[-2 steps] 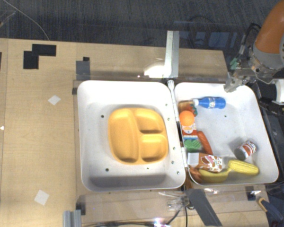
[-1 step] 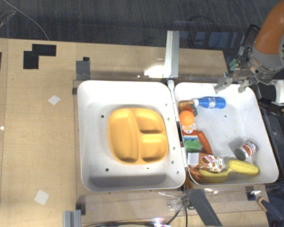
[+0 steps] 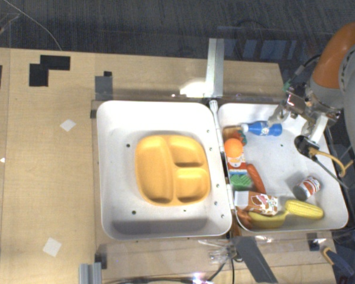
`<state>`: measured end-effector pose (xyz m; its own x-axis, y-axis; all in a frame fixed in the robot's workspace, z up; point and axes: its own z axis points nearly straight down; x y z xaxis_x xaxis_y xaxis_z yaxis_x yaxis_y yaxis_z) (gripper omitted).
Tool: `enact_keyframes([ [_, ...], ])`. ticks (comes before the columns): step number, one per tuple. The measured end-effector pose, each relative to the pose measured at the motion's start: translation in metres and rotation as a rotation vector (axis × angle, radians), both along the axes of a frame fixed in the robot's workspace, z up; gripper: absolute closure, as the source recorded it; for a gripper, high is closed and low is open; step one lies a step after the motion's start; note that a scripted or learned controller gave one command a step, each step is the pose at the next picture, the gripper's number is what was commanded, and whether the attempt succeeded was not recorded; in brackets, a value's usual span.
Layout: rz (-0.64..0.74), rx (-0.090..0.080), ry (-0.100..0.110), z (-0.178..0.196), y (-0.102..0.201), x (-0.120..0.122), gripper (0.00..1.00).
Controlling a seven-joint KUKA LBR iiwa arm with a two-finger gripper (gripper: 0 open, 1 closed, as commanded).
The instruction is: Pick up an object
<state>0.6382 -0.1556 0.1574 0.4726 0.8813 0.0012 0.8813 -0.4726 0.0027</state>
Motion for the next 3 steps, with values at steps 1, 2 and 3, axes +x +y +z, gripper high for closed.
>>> enact_keyframes([
  [1, -0.063, 0.0, -0.006, -0.069, 0.061, -0.025, 0.0],
  [2, -0.07, -0.001, -0.009, -0.068, 0.053, -0.063, 0.0],
  [3, 0.275, -0.004, -0.005, -0.069, 0.016, -0.027, 0.0],
])
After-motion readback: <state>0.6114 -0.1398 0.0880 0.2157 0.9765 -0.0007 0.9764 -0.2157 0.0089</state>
